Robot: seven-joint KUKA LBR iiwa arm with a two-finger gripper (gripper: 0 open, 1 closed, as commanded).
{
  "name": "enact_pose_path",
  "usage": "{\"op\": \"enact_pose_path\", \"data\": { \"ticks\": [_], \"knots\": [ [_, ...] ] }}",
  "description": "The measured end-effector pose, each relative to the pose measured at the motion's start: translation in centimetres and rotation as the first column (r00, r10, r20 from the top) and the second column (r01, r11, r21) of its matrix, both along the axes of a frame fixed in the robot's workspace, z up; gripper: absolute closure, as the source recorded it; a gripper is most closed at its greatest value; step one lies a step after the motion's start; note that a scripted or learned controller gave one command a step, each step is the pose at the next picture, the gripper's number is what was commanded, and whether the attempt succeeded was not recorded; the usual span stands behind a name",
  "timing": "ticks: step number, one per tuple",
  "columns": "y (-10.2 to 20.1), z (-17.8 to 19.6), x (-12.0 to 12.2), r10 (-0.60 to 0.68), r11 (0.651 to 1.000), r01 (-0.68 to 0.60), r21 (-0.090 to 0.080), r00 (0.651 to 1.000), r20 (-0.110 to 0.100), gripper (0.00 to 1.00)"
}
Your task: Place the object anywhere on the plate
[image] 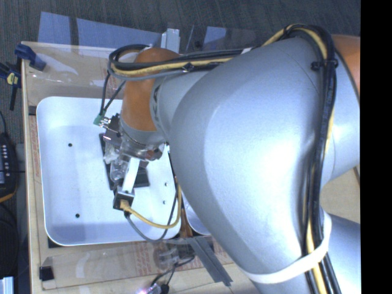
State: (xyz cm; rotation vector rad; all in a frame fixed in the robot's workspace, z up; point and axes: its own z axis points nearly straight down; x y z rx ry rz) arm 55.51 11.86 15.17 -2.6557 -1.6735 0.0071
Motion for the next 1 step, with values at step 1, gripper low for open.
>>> {"op": "enact_pose_path", "data": {
  "ticks": [1],
  "knots": [
    [3.71, -2.38, -0.20, -0.271, 0.963, 0.271, -0.001, 0.963, 0.000, 1.00]
  ]
}}
